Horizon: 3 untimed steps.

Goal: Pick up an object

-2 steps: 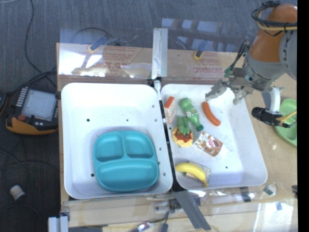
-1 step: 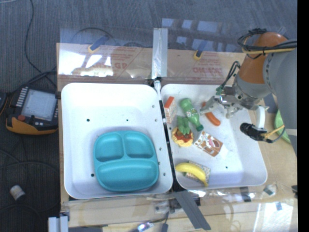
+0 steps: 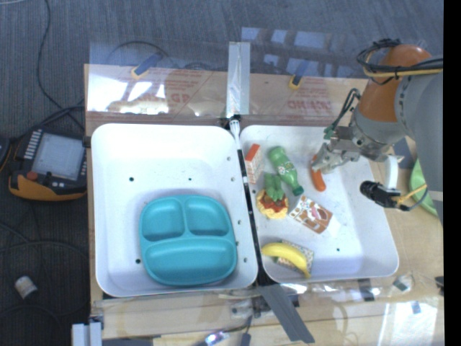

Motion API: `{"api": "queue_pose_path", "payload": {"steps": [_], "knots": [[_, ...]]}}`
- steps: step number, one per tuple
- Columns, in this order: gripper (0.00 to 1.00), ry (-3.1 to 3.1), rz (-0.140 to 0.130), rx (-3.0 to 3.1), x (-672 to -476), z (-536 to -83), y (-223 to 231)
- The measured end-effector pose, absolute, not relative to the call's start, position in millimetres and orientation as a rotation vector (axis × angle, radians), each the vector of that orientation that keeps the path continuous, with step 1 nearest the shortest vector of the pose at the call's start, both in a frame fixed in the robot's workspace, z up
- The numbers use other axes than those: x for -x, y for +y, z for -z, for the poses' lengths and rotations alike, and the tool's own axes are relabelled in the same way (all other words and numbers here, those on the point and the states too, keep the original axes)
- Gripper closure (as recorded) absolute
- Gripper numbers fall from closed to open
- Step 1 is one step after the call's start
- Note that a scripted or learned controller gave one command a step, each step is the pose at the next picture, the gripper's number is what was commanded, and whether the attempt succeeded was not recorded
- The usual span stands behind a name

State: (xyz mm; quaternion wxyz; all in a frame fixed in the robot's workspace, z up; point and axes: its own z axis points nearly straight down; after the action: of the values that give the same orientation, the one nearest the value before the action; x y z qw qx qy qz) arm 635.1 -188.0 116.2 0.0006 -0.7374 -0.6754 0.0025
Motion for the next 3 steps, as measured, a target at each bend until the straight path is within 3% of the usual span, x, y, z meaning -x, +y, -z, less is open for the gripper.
{"api": "queue_pose_path", "payload": {"steps": [1,2,3], "knots": [[1.0,-2.024,-0.004,2.403,-650.8,-206,-169],[0.0,-2.023,-0.005,2.403,-650.6,-205,-169],[0.0,-1.876,0.006,2.517,-629.4,-95,-201]]}}
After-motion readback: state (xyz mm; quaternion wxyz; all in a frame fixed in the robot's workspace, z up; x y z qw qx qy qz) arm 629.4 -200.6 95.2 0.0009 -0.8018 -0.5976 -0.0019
